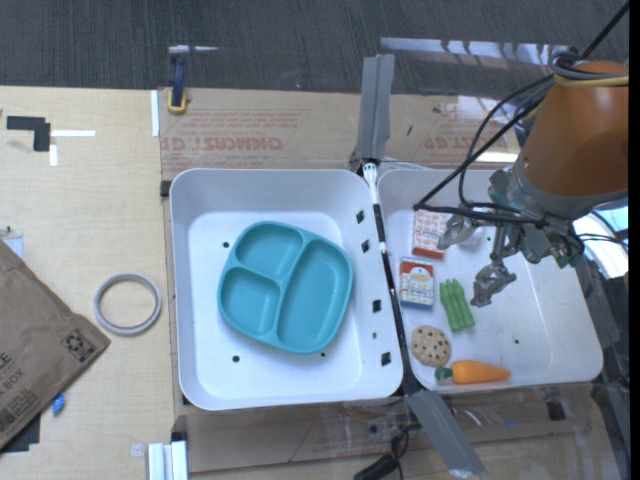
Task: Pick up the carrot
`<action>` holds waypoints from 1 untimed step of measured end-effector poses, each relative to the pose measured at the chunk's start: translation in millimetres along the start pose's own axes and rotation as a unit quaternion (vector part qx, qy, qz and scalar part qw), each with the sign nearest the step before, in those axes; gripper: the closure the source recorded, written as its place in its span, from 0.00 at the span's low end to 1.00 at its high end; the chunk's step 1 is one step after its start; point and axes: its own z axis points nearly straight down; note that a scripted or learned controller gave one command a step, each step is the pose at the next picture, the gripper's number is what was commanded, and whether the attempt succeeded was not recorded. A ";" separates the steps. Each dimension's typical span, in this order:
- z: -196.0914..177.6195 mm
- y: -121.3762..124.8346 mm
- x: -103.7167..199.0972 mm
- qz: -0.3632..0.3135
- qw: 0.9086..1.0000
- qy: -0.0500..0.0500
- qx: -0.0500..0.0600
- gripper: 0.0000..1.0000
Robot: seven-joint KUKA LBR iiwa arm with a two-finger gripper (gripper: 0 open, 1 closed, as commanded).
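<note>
A pale wooden bench (pixel 80 198) carries two shallow white bins, with brown cardboard behind them and dark carpeted floor beyond. On the bench to the left lie a roll of tape (pixel 127 302) and a cardboard box (pixel 35 343). The left bin (pixel 190 268) holds a smooth teal divided plate (pixel 286 286). Over the right bin (pixel 560 353) hangs the gripper (pixel 490 286), its metal fingers hovering above bare bin floor; they seem nearly together and hold nothing, though I cannot tell for sure. The carrot (pixel 474 372), a glossy orange cone with a green stub, lies at the near edge of the right bin, beside a speckled round cookie (pixel 430 345). Farther off sit green beans (pixel 457 304) and two small printed packets (pixel 417 281).
</note>
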 end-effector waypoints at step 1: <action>-54.4 -29.1 53.7 -0.039 0.999 0.000 0.000 0.00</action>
